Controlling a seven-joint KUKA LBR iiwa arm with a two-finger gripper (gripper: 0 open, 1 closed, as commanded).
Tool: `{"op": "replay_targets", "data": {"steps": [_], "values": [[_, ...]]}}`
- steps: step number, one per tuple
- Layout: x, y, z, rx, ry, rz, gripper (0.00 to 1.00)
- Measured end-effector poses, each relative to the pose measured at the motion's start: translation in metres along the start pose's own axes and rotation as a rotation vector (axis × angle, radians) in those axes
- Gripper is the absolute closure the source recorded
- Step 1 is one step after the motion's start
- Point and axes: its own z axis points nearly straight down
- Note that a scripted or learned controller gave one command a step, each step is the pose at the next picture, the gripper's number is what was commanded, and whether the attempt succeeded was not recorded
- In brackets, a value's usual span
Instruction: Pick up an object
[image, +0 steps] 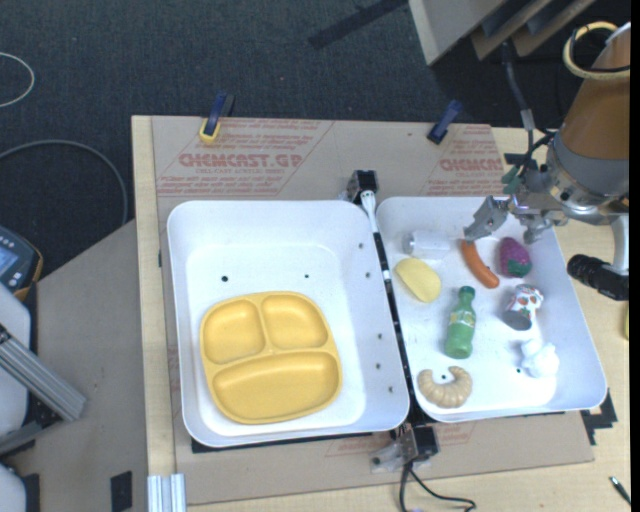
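The gripper (508, 222) is open and holds nothing. It hangs over the far part of the right bin (575, 385), between the orange carrot (479, 264) and the purple toy (516, 256).

We see the bench under even, fairly bright overhead light, with the white bins (290, 225) rendered near their brightest and showing soft glare along their rims. Shadows are short and diffuse, as beneath the yellow tray (270, 355), while the dark floor (80, 70) around the bench stays dim. Focus is moderate throughout, and the arm (600, 110) at the upper right appears slightly blurred.
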Motion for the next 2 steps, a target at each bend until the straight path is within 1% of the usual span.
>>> {"op": "replay_targets", "data": {"steps": [1, 2], "values": [[0.074, 0.011, -0.020, -0.006, -0.001, -0.008, 0.00], [0.161, 0.071, 0.004, -0.005, 0.002, -0.010, 0.00]]}}
